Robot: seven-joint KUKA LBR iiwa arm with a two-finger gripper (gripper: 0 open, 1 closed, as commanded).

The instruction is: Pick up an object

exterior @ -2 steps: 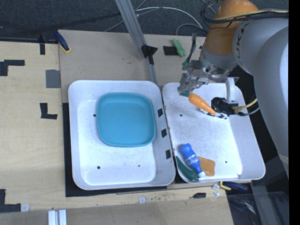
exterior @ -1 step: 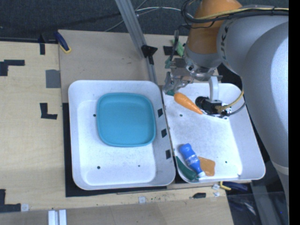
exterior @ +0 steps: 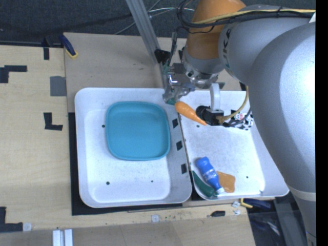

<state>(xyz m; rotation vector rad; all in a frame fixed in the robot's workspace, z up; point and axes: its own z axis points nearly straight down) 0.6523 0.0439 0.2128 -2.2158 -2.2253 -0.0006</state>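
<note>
bench (exterior: 31,137): pale wood, black tape marks, grey patch | left bin (exterior: 87,188): white, shallow, lies on bench | right bin (exterior: 256,173): white, touching the left bin's right side | blue-and-yellow clamp (exterior: 69,47): beyond the left bin's far-left corner

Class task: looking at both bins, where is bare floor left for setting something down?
Right bin: bare middle, between carrot above and blue bottle below. Left bin: bare strip below the blue plate. Crowded: the right bin's top, under the claw, and its near-left corner.
</note>
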